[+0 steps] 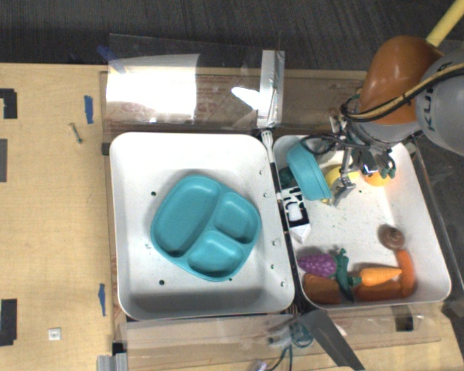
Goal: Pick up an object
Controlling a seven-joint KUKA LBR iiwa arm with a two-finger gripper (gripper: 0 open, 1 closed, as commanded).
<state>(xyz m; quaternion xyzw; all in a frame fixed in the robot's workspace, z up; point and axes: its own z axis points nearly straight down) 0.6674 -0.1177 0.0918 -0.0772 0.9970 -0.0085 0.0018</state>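
We see the gripper (354, 178) low in the right bin (429, 207), between cup (308, 171) and duck (375, 176), apparently seeking 1; whether it grips anything, we cannot tell.

Robot lab: taped bench (39, 207), bins (131, 161)

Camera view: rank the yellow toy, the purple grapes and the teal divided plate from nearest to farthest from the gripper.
1. Yellow toy, right beside the gripper in the right bin.
2. Purple grapes, at that bin's front.
3. Teal divided plate, in the left bin.
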